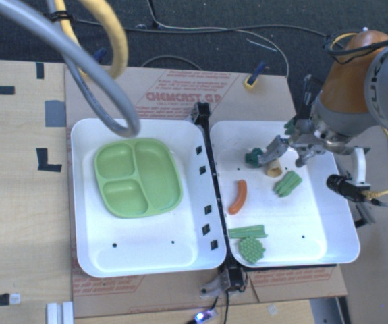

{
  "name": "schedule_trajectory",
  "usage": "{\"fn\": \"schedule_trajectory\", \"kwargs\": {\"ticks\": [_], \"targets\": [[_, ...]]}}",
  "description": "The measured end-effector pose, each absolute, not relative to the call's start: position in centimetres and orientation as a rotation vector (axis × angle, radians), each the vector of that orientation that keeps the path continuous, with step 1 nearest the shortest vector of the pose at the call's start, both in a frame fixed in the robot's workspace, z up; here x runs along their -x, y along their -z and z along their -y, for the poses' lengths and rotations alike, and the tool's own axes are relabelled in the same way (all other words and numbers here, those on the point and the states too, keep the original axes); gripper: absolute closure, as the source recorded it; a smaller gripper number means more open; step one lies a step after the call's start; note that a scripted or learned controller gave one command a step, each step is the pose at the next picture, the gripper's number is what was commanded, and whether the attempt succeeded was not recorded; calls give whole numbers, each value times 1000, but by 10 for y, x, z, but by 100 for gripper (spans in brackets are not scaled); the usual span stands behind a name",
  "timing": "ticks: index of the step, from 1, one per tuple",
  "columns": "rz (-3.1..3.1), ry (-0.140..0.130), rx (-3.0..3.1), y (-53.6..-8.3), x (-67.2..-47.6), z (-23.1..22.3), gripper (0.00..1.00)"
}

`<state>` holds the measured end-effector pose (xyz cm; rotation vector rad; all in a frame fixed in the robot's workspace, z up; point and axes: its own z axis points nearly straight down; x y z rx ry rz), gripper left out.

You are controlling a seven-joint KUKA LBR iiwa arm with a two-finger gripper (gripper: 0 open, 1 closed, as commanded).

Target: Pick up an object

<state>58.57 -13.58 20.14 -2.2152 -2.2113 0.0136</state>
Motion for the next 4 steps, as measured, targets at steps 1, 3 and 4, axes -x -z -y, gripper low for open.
{"fn": "schedule_trajectory", "kwargs": {"ticks": [1, 3, 4], "targets": [[2222, -2, 2219, -208, -589, 136, 0], [2220, -6, 2217, -89, -585, 134, 0], [2223, -4, 2216, -102, -586, 134, 100]]}}
